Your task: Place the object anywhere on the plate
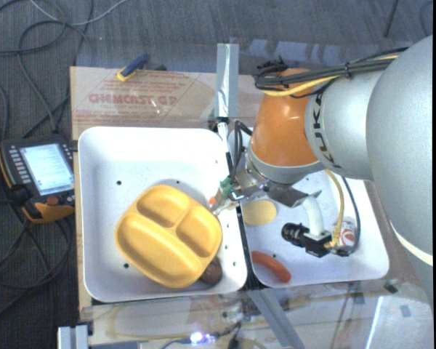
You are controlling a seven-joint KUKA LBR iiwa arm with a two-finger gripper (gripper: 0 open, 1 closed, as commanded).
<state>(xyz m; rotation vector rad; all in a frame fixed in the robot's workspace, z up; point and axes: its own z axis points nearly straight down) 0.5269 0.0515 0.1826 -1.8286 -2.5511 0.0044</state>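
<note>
We see the yellow plate [168, 235] lying in the left bin [105, 158] with nothing resting on top of it, so we judge the placing not yet done. Our tool [232, 191] sits low over the divider between the bins, under the orange wrist, and we cannot tell its state or whether it carries anything. Candidate objects lie in the right bin [370, 264]: a pale round piece [260, 211] beside the tool and a sausage [270, 265] nearer the front.

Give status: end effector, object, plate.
End effector low over the divider between bins, finger state unclear. Yellow plate in left bin, bare on top. Tan round item and hot dog in right bin. Brown item at plate's edge.
</note>
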